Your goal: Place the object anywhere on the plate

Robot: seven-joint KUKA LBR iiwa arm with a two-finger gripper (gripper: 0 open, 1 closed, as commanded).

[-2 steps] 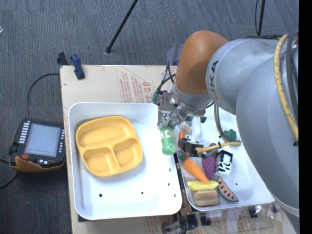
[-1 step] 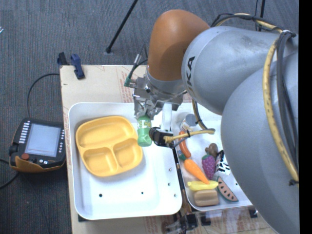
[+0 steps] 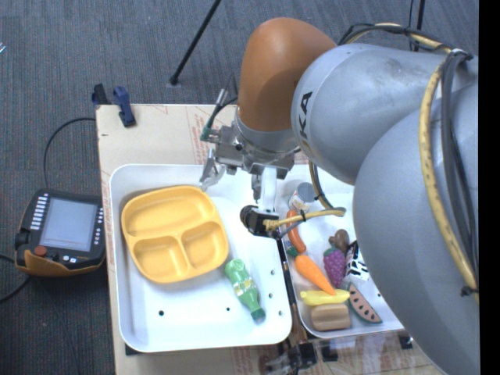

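Bottle [image 3: 244, 289] beside plate [image 3: 173, 233] edge

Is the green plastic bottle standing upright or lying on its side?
Lying on its side: the green plastic bottle rests lengthwise on the left white bin's floor, beside the yellow divided plate.

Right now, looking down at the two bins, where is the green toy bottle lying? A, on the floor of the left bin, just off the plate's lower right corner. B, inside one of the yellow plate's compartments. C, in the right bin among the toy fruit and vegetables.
A: the green bottle lies on the white floor of the left bin, just beside the yellow plate, not in its compartments.
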